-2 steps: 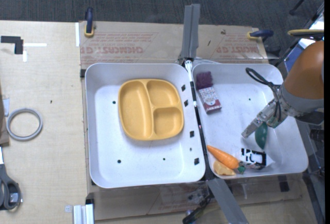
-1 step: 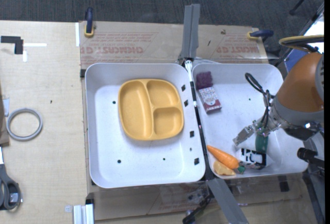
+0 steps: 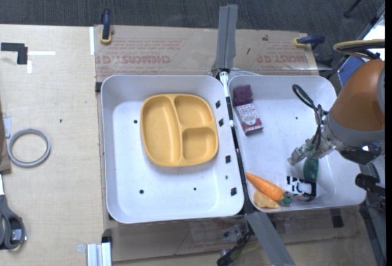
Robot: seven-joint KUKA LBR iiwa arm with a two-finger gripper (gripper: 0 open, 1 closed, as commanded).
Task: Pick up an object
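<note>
Hiding pincer tips: green object.

We see open floor mid right bin; the carrot, red box and purple block (along its left wall) crowd the edges.

- One camera, fixed high above the bench, looking down at a slant.
- Both bins in frame — arm enters from 3 o'clock.
</note>
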